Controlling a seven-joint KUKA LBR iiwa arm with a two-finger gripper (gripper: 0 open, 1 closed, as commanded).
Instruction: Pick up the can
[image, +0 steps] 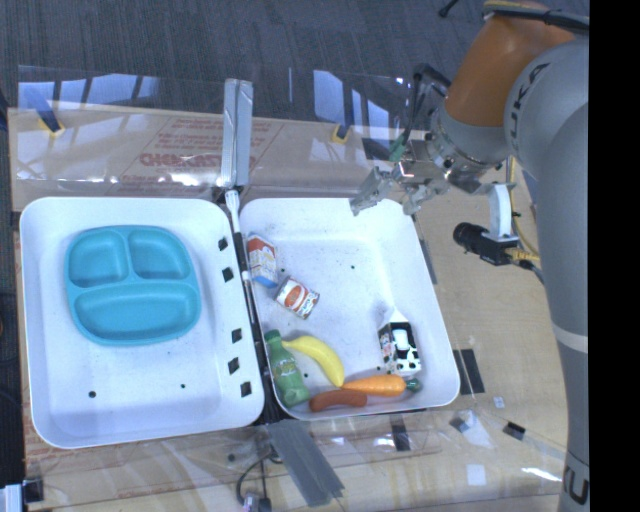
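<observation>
The can (297, 298) is small, red and white, and lies on its side in the left-middle of the right bin (350, 240). My gripper (385, 198) hangs over the bin's far rim, up and to the right of the can, well apart from it. Its two fingers are spread apart with nothing between them.
Around the can lie a small carton (262, 259), a green bottle (286, 371), a banana (318, 357), a sausage (338, 400), a carrot (378, 385) and a cow-patterned milk bottle (399, 347). The left bin (60, 400) holds a blue divided plate (130, 282).
</observation>
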